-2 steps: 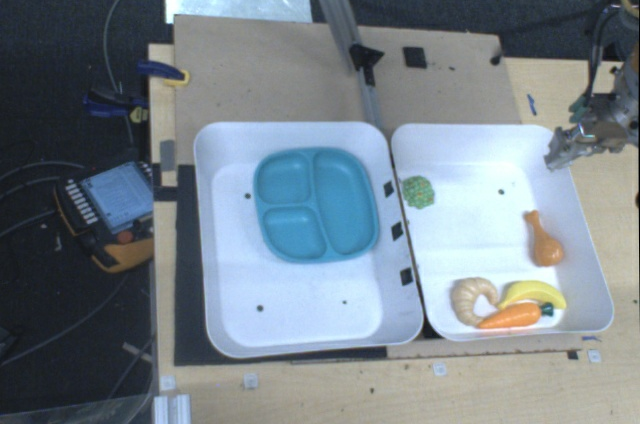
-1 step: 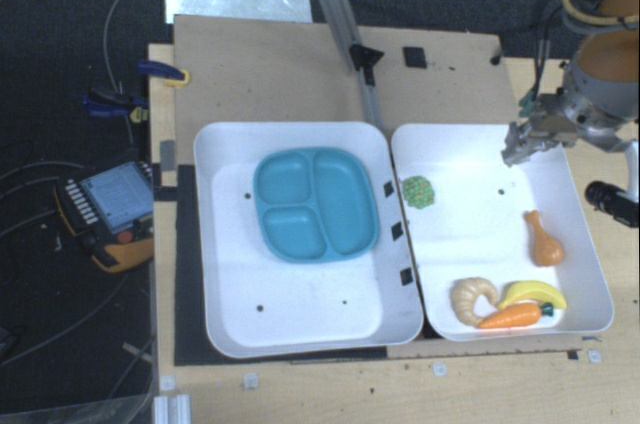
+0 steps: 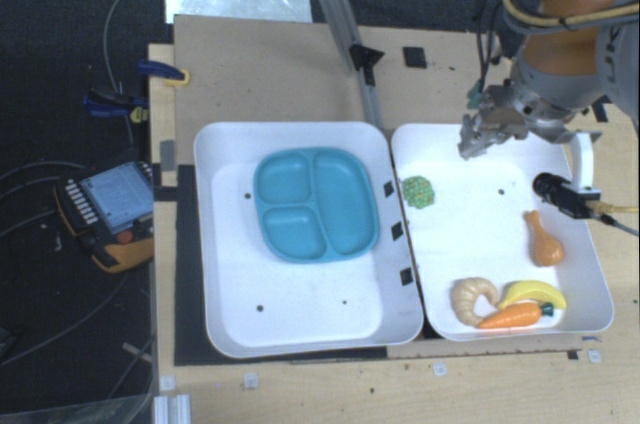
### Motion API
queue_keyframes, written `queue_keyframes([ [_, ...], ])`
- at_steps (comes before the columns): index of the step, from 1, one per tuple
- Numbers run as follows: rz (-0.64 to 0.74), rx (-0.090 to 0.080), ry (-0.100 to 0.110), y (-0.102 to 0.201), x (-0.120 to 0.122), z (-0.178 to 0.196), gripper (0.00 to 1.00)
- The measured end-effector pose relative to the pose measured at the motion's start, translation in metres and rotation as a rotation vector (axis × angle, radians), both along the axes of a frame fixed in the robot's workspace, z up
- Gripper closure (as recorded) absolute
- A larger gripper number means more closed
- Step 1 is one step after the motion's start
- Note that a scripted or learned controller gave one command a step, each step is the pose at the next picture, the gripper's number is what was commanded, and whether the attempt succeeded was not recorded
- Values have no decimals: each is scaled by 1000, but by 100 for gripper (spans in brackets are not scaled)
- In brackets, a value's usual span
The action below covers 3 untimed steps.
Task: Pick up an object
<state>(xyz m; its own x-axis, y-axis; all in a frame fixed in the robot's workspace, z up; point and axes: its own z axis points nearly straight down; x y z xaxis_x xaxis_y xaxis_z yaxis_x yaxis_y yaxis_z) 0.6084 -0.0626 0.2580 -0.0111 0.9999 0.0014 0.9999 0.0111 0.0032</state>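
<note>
My gripper [image 3: 474, 145] hangs over the far left part of the right bin [image 3: 470, 242], above bare white floor. A green broccoli piece [image 3: 417, 192] lies below and left of it, near the bin's left wall and apart from it. An orange drumstick [image 3: 543, 240] rests toward the right side. At the near edge a pale croissant [image 3: 472, 297], a yellow banana [image 3: 533, 292] and an orange carrot [image 3: 512, 316] lie bunched together.
The left bin [image 3: 230, 312] holds a blue divided plate [image 3: 315, 204]. A grey pole [image 3: 340, 12] slants across the brown bench behind the bins. Tools and cables lie off the bench at the left.
</note>
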Motion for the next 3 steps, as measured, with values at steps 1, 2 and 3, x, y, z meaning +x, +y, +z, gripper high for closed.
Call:
queue_keyframes([
  [1, -1, 0, 1, 52, 5, 4, 100],
  [2, -1, 0, 1, 97, 9, 3, 100],
  [3, -2, 0, 2, 150, 18, -19, 100],
])
